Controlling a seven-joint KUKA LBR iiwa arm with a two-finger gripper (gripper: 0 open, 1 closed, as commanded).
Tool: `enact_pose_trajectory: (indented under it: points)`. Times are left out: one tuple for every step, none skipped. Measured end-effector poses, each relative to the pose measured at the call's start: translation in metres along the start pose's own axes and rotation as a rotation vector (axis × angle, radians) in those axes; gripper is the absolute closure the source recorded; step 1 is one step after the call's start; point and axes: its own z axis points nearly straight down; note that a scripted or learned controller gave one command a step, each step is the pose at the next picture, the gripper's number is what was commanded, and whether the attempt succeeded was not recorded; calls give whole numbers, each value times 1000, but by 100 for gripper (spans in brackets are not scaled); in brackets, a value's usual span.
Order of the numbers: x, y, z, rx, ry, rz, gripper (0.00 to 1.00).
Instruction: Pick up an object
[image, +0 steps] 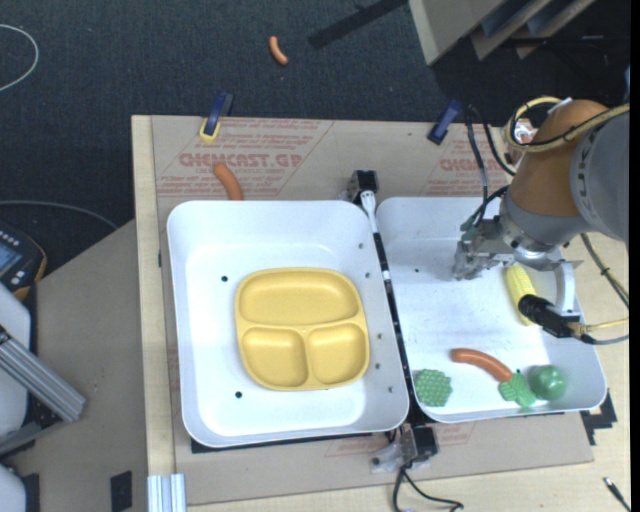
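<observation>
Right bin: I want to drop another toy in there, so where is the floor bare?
In the right bin, the bare floor is the middle, bordered by the gripper above and the sausage below, plus the near-left stretch above the green ball. The near-right corner is crowded: broccoli, with the corn along the right wall.

Yellow tray (300, 328), orange sausage (481, 362), green broccoli (432, 387).

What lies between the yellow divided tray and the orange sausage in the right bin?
In the camera view, between the yellow tray and the sausage run the bins' adjoining rims, then bare white floor.
</observation>
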Motion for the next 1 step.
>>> enact_pose_trajectory:
  points:
    - [-1, 2, -43, -5, -2, -1, 100]
